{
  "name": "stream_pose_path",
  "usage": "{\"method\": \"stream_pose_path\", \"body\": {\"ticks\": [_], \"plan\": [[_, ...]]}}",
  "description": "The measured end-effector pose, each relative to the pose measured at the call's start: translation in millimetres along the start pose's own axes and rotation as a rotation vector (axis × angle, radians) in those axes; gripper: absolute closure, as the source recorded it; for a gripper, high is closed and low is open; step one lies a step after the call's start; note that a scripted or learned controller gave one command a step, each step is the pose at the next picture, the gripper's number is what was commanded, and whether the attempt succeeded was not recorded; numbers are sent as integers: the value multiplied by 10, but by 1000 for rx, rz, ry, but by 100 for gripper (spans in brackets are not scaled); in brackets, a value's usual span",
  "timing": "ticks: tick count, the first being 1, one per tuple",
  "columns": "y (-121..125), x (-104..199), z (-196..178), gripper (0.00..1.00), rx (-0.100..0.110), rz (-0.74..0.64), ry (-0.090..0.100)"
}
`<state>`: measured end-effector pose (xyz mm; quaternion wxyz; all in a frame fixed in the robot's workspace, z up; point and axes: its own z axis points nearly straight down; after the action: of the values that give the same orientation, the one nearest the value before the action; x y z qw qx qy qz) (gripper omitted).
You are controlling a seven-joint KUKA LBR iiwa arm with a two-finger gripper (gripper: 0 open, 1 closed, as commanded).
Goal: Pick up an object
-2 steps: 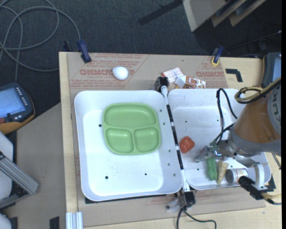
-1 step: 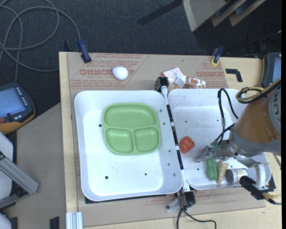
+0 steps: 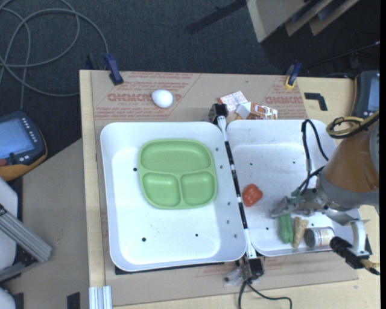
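One gripper (image 3: 283,208) low in the right bin (image 3: 265,151), fingers' state cannot be told | green object (image 3: 284,229) and tan object (image 3: 298,231) just below it, side by side | orange-red object (image 3: 251,194) near the divider | green divided tray (image 3: 178,173) in the left bin (image 3: 120,199) | white egg-like object (image 3: 161,98) on the bench behind

A dark carpeted floor (image 3: 151,30) surrounds the cardboard-covered surface (image 3: 199,90). Grey cables (image 3: 36,36) loop across the floor at upper left. A handheld control pendant (image 3: 18,142) sits left, and light wooden furniture (image 3: 301,18) stands at top right.
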<state>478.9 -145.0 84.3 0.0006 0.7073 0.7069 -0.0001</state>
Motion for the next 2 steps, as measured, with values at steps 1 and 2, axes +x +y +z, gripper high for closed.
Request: {"method": "stream_pose_path", "body": {"ticks": [1, 2], "plan": [[0, 88, 0, 0, 2, -1, 2], [0, 267, 0, 0, 3, -1, 2]]}}
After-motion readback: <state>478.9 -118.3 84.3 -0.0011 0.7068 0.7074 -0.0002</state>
